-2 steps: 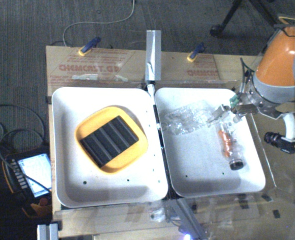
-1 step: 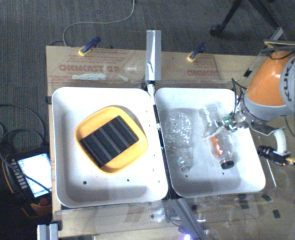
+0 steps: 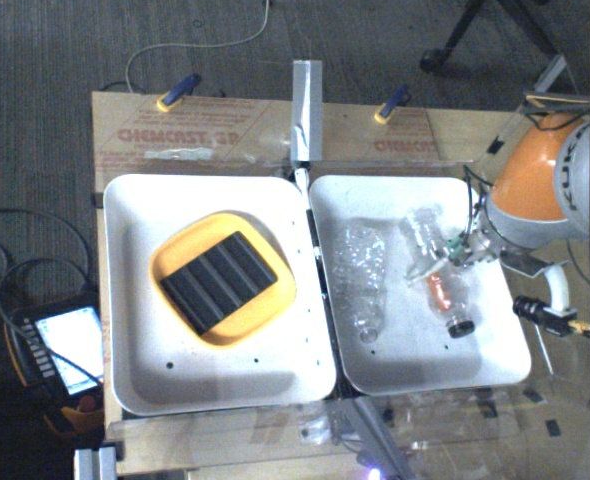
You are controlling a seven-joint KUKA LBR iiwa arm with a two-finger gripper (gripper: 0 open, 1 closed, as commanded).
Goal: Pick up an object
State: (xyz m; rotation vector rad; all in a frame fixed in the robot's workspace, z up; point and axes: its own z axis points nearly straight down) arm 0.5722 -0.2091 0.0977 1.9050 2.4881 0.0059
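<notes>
Counting two clear bottles (image 3: 363,268) in right bin (image 3: 495,353), one yellow tray (image 3: 225,278) left; gripper (image 3: 462,251) state untellable

Red "CHEMCAST" print on board (image 3: 175,136) behind bins; smaller lettering unreadable.

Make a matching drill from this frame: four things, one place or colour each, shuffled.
Things:
1. yellow tray with black ridged insert
2. crushed clear plastic bottle
3. small bottle with dark cap
4. blue-and-yellow clamps

Descriptions:
A. lies in the right bin, on its left side
B. sit on the brown board behind the bins
C. lies in the left bin
D. lies in the right bin, on its right side, just below the gripper

Pairs: 1-C, 2-A, 3-D, 4-B

The gripper is over the right bin, with the left bin beside it.
</notes>
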